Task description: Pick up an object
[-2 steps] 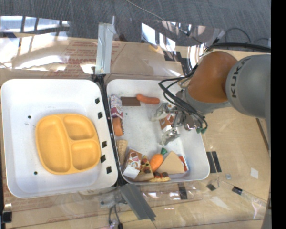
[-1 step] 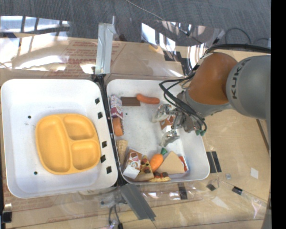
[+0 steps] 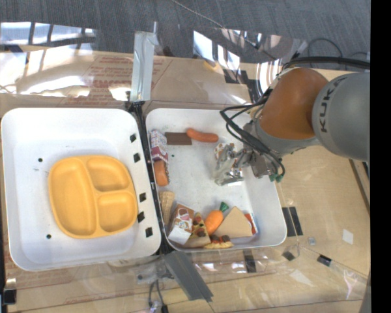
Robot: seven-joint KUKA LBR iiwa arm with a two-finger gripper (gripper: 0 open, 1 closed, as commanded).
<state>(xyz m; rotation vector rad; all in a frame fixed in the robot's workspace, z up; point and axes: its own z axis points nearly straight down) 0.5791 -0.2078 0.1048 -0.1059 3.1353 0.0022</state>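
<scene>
Several toys [image 3: 205,227] crowded below hand [image 3: 227,167]

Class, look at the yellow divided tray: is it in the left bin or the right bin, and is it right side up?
In the left bin, right side up: the yellow divided tray shows three hollow compartments facing upward.

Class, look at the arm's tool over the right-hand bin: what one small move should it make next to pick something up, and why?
Probably a short shift toward the far wall, then down onto the orange-red toy sausage. The metal tool sits over bare white floor in the right-hand white bin, with nothing visibly held. The sausage lies alone, apart from the crowded pile of toy food at the near edge.
</scene>
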